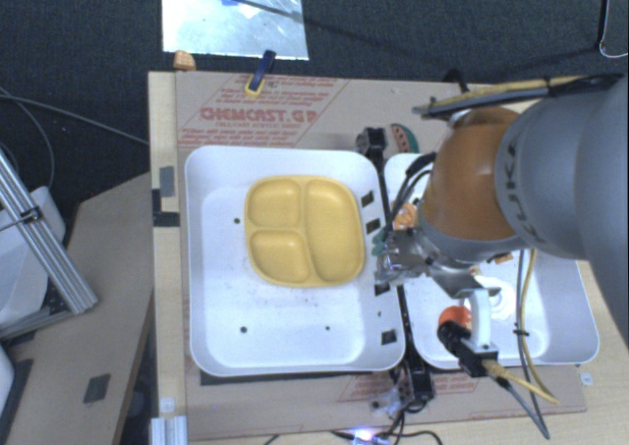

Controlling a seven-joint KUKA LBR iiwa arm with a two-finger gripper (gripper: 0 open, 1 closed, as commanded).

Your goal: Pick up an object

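A yellow three-compartment plate (300,230) lies in the upper middle of the left white bin (226,335). My gripper (388,264) hangs low over the wall between the two bins, just right of the plate's edge, and the arm's wrist covers much of it. A small orange thing (451,316) shows in the right bin (570,325) below the wrist, beside a white thing (502,306) that is partly hidden. Nothing can be seen held in the gripper.
The grey and orange arm (521,178) covers most of the right bin. A shiny sheet (234,1) lies on the dark floor beyond the bench, and a small blue-and-yellow tool (260,73) rests on the cardboard behind the bins.
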